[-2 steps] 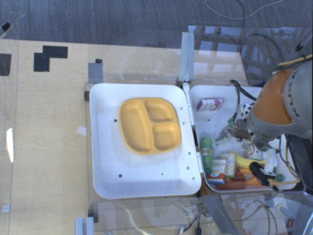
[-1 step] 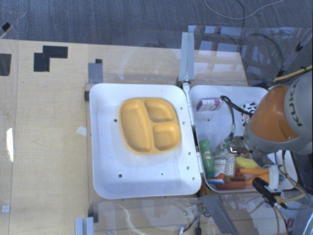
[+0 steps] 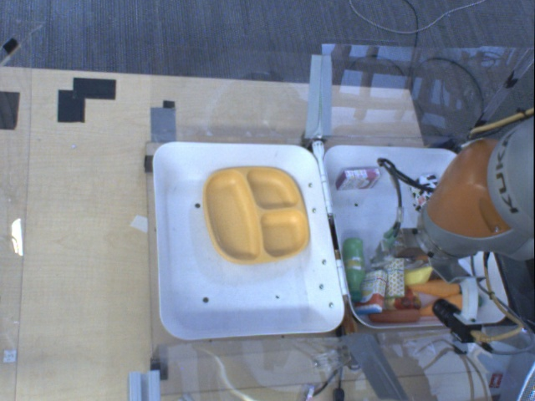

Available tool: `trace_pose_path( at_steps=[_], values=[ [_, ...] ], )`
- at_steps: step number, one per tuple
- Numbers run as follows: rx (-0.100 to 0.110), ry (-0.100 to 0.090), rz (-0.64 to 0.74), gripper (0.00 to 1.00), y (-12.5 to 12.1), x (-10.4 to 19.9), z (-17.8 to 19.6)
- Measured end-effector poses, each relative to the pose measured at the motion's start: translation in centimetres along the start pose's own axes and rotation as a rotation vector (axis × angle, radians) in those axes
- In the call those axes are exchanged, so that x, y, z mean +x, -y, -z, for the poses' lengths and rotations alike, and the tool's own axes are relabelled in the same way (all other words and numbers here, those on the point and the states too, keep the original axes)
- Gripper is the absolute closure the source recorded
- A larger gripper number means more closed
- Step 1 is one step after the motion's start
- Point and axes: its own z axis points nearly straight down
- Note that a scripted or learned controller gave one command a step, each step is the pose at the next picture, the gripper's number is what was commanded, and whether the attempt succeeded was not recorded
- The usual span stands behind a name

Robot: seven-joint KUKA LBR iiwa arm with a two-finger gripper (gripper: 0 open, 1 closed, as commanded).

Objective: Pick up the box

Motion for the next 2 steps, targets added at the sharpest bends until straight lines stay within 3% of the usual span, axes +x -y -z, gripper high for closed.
trace_pose_path(
  at_steps=[1,2],
  values=[
    [-0.002,0.003,-0.002,0.0,0.0,-0.2,0.1],
    [-0.013,0.002,0.001,1.0,-0.5,0.0,1.4]
  ],
)
